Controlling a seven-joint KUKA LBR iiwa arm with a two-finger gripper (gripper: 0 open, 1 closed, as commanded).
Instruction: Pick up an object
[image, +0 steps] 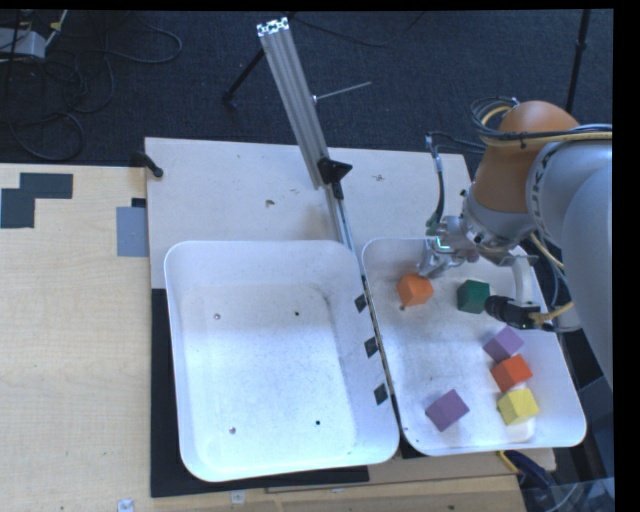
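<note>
Hovering over the right bin, the end effector is sitting just up-right of the orange object, nearly touching; finger opening: cannot tell.

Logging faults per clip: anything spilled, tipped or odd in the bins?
Nothing stands out. The orange block, green cube, two purple cubes, red-orange cube and yellow cube all lie inside the right white bin.
</note>
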